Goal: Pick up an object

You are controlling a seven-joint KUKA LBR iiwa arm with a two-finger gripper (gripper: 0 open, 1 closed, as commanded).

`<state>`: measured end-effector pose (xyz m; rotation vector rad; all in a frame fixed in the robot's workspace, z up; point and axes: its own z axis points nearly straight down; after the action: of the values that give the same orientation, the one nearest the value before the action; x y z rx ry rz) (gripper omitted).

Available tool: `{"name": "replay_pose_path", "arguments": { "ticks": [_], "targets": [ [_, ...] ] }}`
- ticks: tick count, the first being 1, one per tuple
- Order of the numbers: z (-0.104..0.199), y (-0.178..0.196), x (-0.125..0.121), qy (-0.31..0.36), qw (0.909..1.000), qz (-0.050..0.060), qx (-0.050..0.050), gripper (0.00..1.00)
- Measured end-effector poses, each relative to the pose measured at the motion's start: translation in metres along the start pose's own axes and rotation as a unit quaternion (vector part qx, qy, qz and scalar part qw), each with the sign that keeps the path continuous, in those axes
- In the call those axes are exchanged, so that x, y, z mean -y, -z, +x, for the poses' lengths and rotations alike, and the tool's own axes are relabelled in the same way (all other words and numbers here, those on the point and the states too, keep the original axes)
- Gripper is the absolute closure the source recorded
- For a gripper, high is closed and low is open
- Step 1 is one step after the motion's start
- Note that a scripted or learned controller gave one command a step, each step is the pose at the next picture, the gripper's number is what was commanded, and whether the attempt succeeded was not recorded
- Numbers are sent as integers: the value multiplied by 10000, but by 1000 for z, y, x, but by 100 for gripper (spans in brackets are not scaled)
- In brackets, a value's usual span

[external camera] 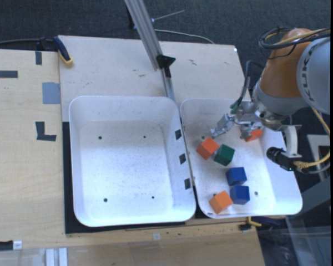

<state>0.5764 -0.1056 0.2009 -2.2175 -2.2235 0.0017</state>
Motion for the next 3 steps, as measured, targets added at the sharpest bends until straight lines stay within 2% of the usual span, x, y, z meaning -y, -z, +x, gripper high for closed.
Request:
{"name": "replay_pose_path", "arguments": {
  "ticks": [1,2,3],
  "targets": [
    [-2,-90,7,-4,10000,-15,2,0],
    [11,-111,73,-15,10000,36,-9,0],
    [11,-109,8,4,10000,-20,4,0]
  ]
}}
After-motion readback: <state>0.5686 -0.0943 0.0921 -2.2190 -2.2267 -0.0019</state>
